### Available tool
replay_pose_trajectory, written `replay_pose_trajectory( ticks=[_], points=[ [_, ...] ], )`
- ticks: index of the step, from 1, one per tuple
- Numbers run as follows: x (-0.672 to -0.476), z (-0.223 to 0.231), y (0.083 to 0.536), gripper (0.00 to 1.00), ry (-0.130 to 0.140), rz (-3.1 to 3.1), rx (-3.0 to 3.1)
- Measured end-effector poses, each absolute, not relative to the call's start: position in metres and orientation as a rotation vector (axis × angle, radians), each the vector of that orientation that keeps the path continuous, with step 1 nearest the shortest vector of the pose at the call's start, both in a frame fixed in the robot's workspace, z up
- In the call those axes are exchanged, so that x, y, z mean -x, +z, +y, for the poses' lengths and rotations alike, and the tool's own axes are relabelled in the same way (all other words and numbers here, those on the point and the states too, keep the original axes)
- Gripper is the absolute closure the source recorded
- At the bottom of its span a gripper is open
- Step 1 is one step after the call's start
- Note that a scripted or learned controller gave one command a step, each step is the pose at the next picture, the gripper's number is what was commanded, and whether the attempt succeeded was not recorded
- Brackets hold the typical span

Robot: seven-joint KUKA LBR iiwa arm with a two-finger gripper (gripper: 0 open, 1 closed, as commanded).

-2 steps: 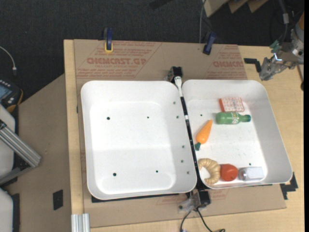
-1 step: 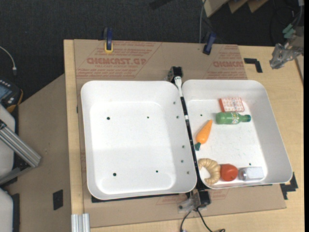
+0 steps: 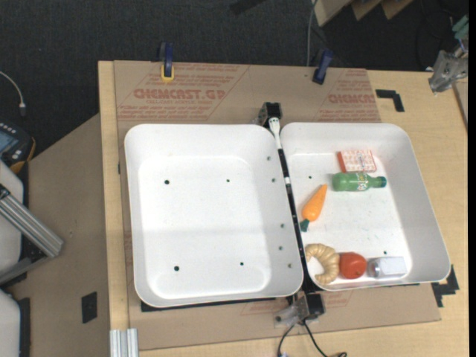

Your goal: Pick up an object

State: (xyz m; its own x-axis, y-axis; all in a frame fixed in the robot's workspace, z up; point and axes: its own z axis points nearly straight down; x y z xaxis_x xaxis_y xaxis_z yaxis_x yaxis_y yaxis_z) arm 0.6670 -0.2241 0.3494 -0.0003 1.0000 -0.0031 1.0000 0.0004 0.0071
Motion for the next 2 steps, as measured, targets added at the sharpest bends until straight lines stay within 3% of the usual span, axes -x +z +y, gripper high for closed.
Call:
replay_pose_trajectory(
  ticks=[2],
  points=[
    [-0.667, -0.223, 0.407, 1.00, 0.005, 2.218, -2.213]
  ],
)
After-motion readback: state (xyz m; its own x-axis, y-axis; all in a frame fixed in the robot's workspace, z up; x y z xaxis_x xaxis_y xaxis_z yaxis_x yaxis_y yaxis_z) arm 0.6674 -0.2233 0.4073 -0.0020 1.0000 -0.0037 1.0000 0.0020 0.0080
